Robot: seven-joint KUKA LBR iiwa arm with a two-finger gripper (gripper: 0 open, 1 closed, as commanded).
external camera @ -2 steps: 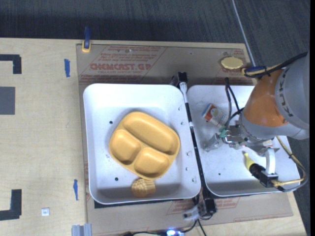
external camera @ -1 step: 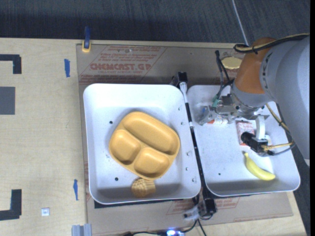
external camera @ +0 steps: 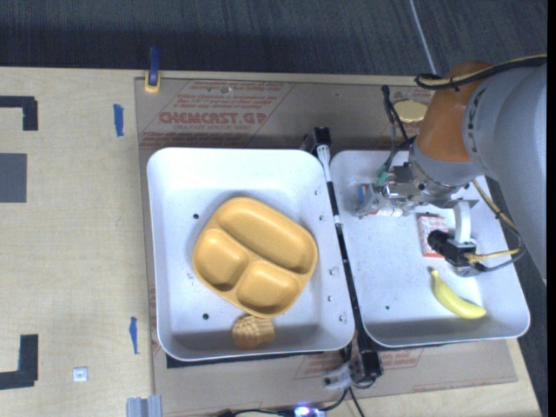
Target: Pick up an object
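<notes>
Bins sit side by side on a tan wooden bench (external camera: 69,259), w/ a brown printed cardboard sheet (external camera: 213,111) seen under and behind them. Left shallow white plastic bin (external camera: 165,233) is taken up mostly by a large yellow-orange moulded tray w/ three compartments (external camera: 254,254), laid at a slant approx. mid-bin. A small round tan ridged object (external camera: 253,329) is seen just below the tray, touching or nearly touching its lower edge, close to the bin's near wall; what it is cannot be told. Right shallow white plastic bin (external camera: 391,311) holds a small yellow banana (external camera: 455,297), lying near the bin's right-front corner, curved, apart from the walls. A white card or packet w/ red print (external camera: 431,230) is seen flat on the bin floor above the banana, partly hidden by arm hardware. Grey arm w/ orange band (external camera: 452,120) is reached in from the right, over the right bin's far half. Two-finger gripper (external camera: 375,195) is seen low near the bin's upper-left area, well apart from the banana; fingers' state cannot be told, and nothing is seen between them. A black cabled part (external camera: 452,248) hangs beside the wrist, just above the banana.
</notes>
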